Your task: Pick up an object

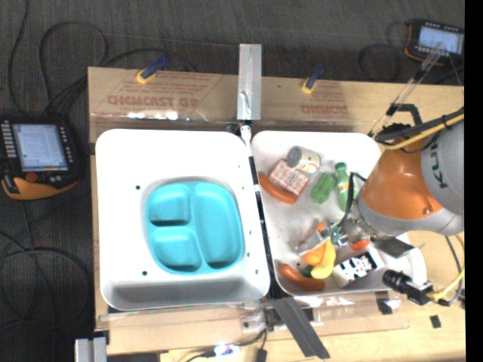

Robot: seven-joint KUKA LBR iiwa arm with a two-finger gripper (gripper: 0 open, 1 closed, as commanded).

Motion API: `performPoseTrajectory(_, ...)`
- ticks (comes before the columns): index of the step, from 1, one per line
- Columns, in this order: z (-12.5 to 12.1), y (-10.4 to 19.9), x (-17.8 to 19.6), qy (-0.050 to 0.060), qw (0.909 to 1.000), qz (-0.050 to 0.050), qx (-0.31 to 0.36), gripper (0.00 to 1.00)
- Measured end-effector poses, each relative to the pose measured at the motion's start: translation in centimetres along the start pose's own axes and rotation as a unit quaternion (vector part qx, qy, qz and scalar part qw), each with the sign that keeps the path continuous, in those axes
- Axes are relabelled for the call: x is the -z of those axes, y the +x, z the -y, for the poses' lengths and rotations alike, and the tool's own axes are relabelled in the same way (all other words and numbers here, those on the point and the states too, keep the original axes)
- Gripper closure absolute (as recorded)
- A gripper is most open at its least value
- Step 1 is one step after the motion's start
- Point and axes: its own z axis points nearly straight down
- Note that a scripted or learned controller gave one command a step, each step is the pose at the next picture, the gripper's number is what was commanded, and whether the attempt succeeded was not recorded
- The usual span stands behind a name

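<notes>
The right bin [264, 153] holds several small objects. At its back lie a silver can [294, 157], a pink checkered box [289, 176], an orange sausage-shaped piece [276, 191] and two green pieces [324, 187]. Near the front sit a yellow banana [325, 258], an orange-red piece [293, 274] and a black-and-white item [355, 265]. My gripper [336, 236] reaches down into the bin's front right, just above the banana, below the orange wrist band [392, 194]. The wrist hides what lies directly under it.
The left bin [121, 157] holds a blue divided plate [193, 225]. A metal divider strip [250, 81] runs between the bins at the back. Two yellow-blue clamps [152, 68] hold the cardboard behind them. Cables run along the bench's right side.
</notes>
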Motion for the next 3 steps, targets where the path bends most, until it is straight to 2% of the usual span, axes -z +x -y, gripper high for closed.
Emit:
performPoseTrajectory(1,-0.1,0.1,0.9,0.0,1.0,-0.002,0.0,1.0)
performPoseTrajectory(2,-3.6,2.5,6.7,0.008,0.9998,-0.004,-0.017,1.0)
performPoseTrajectory(3,-7.8,-1.3,7.6,0.008,0.9976,-0.003,-0.069,1.0)
